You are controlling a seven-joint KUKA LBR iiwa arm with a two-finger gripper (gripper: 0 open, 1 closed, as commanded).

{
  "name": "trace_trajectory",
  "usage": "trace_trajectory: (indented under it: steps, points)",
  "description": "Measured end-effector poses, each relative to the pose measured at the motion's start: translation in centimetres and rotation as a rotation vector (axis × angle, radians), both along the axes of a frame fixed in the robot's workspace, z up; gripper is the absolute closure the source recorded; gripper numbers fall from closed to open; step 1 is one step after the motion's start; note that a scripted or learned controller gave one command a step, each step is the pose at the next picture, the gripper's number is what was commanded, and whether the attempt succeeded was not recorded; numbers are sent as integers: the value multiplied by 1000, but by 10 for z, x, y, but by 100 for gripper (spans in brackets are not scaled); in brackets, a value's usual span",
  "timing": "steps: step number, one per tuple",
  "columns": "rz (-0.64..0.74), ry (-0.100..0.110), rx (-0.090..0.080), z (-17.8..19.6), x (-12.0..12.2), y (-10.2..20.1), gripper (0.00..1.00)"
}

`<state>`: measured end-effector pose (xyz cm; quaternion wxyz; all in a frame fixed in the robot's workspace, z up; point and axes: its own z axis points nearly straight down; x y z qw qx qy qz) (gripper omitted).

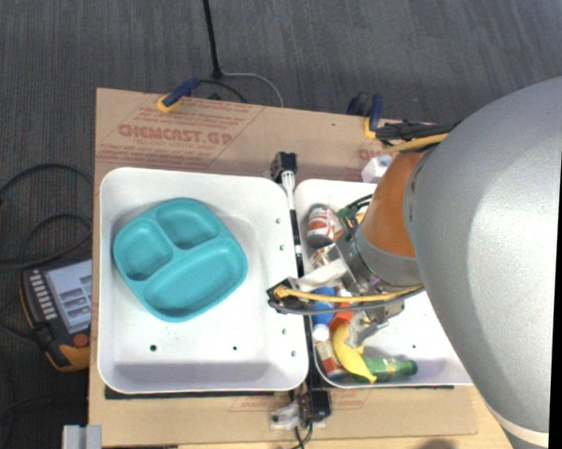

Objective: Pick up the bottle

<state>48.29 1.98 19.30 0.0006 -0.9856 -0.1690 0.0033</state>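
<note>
A green bottle [394,368] lies on its side along the front wall of the right bin [438,373], its left end tucked behind a yellow banana [351,357]. My gripper [345,295] hangs low over the middle of the right bin, just behind and to the left of the bottle, under the orange band [389,225] of the wrist. Its tip is buried among cables and a cluster of small red and blue items [328,311], and the arm hides much of the bin.
A teal divided plate [179,258] lies in the left bin [198,365]. A drink can [320,225] sits at the back left of the right bin. The divider [298,267] between the bins runs just left of my gripper.
</note>
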Motion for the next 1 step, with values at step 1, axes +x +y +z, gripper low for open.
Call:
trace_trajectory:
  steps: [1]
  points:
    - [-135,-2,0,-10,0,32,0]
